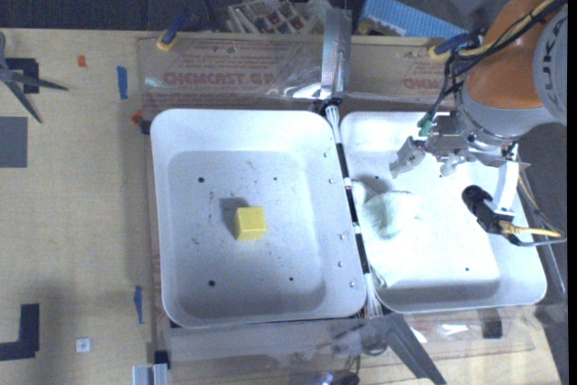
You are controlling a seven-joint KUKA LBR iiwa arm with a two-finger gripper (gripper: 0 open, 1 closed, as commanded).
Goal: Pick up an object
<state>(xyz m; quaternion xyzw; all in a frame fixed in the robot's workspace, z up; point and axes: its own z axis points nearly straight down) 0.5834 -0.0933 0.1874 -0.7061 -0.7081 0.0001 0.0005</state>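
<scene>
Nothing is lifted yet: the yellow block point(250, 223) sits untouched near the middle of the left bin point(180, 140), while the pincer point(416, 151) hovers over the right bin point(518, 284), above a pale, blurry something (cloth, perhaps?) point(388, 212), and I cannot tell how wide it stands. So the whole grab is left. The tan worktop point(72, 194) carries blue tape scraps, with cables and boxes cluttered behind.

You get bright, even overhead light that washes out the right bin point(451, 270) with glare, leaves a small soft shadow beside the yellow block point(251, 223), and blurs what may be a pale object point(388, 210).
</scene>
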